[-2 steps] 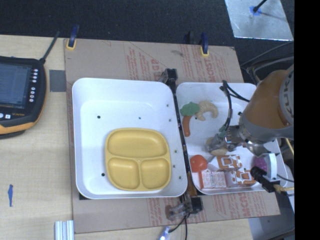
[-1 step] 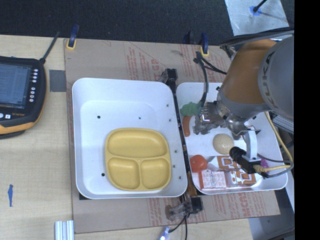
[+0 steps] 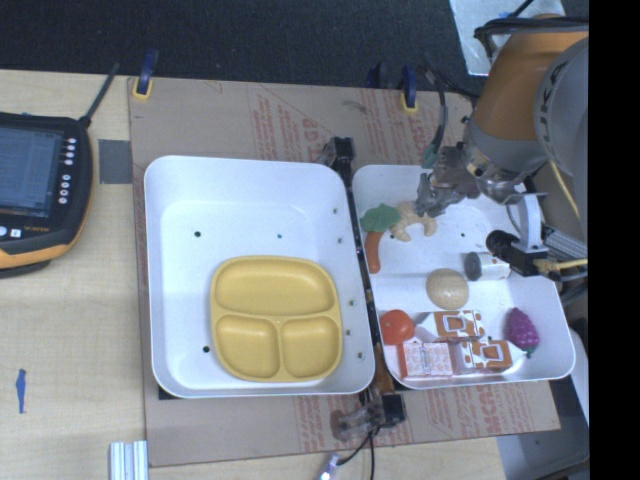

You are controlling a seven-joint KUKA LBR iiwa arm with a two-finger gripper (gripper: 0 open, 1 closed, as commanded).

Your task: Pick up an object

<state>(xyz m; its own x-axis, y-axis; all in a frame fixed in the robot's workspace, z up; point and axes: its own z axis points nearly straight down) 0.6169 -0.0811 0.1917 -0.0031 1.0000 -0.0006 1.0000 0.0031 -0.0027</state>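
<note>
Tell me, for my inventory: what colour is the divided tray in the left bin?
Yellow; the divided tray shows clearly in the camera view.

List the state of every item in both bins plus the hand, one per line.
hand: low in the right bin's far end, over the beige toy
beige toy: lying flat under the hand
carrot: lying along the left wall
yellow tray: upright in the left bin
tan ball: resting, untouched
tomato: resting, untouched
grapes: lying by the right wall
cartons: lying flat, clustered
</note>
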